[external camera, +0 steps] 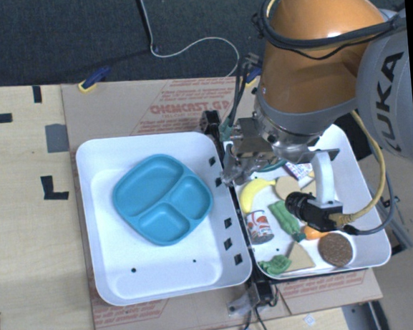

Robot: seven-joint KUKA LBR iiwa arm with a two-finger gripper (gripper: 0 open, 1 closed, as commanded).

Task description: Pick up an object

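The gripper (244,166) is hanging low over the rear left corner of the right bin (358,156); whether its fingers are spread or closed cannot be told, being hidden under the wrist. A yellow banana (255,191) is lying just beside it, with a small can (259,226), green pieces (284,218) and a brown round item (336,248) crowding nearer the front. A blue divided plate (162,198) is sitting in the left bin (110,280).
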